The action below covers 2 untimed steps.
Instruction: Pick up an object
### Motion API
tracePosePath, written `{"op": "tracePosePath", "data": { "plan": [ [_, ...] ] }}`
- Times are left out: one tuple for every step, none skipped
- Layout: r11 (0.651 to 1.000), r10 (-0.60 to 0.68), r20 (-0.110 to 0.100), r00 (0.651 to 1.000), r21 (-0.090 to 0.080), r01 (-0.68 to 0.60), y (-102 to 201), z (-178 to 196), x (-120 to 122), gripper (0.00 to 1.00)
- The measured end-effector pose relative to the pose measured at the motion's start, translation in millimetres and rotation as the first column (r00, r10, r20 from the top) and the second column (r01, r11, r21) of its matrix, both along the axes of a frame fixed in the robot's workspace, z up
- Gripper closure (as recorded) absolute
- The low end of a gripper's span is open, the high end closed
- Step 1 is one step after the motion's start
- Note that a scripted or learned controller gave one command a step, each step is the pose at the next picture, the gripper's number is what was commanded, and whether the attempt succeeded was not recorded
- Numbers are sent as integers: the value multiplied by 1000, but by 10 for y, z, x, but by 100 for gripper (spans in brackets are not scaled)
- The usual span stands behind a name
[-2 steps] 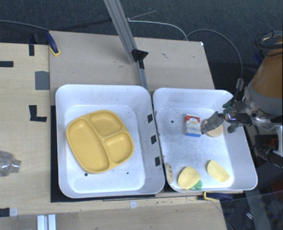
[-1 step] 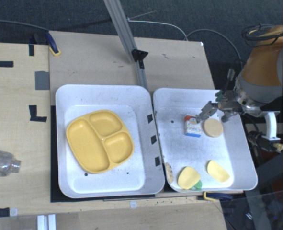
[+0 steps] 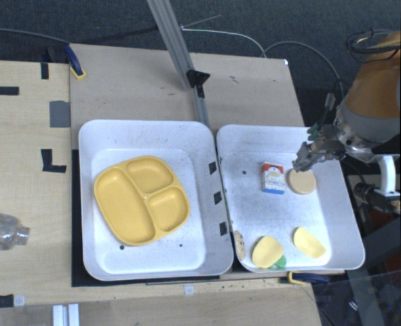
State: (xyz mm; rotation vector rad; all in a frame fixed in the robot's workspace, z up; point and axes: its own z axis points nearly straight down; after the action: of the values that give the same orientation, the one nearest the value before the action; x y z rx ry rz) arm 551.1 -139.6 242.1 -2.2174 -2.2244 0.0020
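Gripper (image 3: 303, 164) seemingly at tan disc (image 3: 302, 183)

From my remote station, the following cannot be resolved. The gripper (image 3: 304, 163) reads as a dark blur above the tan round disc (image 3: 302, 182); whether its tips touch the disc I cannot tell. The arm (image 3: 371, 100) is cut off by the right edge of the view. The small carton (image 3: 273, 178) carries red and blue print too small to read. A green item (image 3: 278, 264) is mostly hidden beneath the yellow lump (image 3: 266, 250) at the near rim of the right bin (image 3: 336, 250). The clear bottle (image 3: 3, 229) is cropped by the left edge. The metal pole (image 3: 169, 29) runs out of the top edge.
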Motion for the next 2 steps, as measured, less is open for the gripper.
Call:
{"op": "tracePosePath", "data": {
  "plan": [
    [1000, 0, -1, 1000, 0, 0, 1, -5, -1, 0],
    [1000, 1, 7, 1000, -1, -1, -232, 165, 833, 0]
  ]
}}
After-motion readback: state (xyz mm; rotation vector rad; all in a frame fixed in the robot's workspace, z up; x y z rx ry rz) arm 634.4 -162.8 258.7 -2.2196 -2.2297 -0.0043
